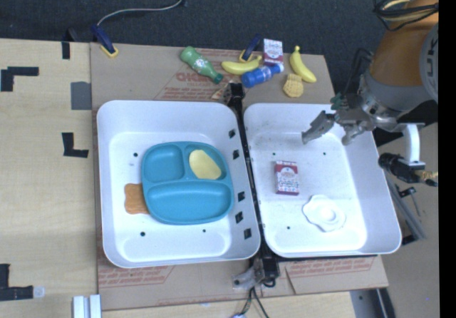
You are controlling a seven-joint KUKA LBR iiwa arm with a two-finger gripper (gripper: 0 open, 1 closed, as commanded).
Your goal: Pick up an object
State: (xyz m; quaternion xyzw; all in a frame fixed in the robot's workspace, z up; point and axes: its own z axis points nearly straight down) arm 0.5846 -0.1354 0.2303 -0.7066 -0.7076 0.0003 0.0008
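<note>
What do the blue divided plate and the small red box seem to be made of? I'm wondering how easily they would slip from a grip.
The blue divided plate looks like moulded plastic: one even colour, rounded compartment ridges, a soft sheen. The small red box looks like printed cardboard or a plastic imitation of it: flat faces, sharp edges, a label design. The view is too coarse to tell which.

A cardboard-topped bench [142,78] carries two white bins [114,167] side by side, with a green bottle [199,63], two bananas [240,65] (both yellow), and a blue bottle [258,75] behind them.
</note>
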